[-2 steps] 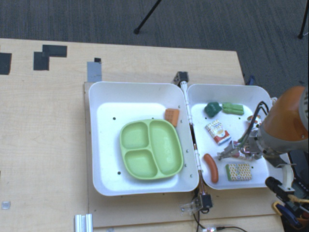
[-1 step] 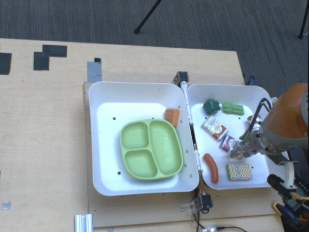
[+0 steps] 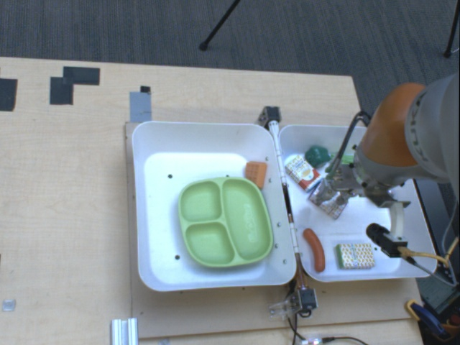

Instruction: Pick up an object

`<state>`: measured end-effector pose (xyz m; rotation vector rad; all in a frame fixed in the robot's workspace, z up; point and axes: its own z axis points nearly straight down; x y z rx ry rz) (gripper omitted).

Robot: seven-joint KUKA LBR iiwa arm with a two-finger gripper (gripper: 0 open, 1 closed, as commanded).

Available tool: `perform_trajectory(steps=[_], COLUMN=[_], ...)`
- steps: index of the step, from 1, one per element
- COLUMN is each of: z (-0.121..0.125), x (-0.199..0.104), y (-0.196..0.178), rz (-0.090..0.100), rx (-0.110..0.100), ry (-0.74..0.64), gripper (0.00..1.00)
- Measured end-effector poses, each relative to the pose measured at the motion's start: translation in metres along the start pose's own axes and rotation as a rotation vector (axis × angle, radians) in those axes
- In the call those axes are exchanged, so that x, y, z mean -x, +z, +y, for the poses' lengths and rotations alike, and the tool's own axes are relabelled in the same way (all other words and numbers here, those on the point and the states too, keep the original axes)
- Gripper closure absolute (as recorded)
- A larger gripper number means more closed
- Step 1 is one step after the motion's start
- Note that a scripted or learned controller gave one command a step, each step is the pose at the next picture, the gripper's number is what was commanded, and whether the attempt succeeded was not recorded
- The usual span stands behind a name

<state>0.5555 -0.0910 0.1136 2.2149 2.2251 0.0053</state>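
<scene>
My gripper hangs low in the middle of the right bin, below the grey arm with its orange band. A white and red packet lies just up and left of it. Behind it at the bin's back sits a dark green object, partly hidden by the arm. A red sausage lies at the front left of this bin. Beside the sausage is a small green-speckled pad. I see nothing between the gripper's tips.
The left bin holds a light green divided plate and a small orange block near its right wall. The ridge between the bins runs close to the gripper's left.
</scene>
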Motion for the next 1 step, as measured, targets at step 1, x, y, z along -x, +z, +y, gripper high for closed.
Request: perform_trajectory(steps=[1], z=[-0.0676], x=[-0.0900], y=[-0.0711], rz=[0.001], rx=[-0.001], ry=[0.000], gripper=[1.00])
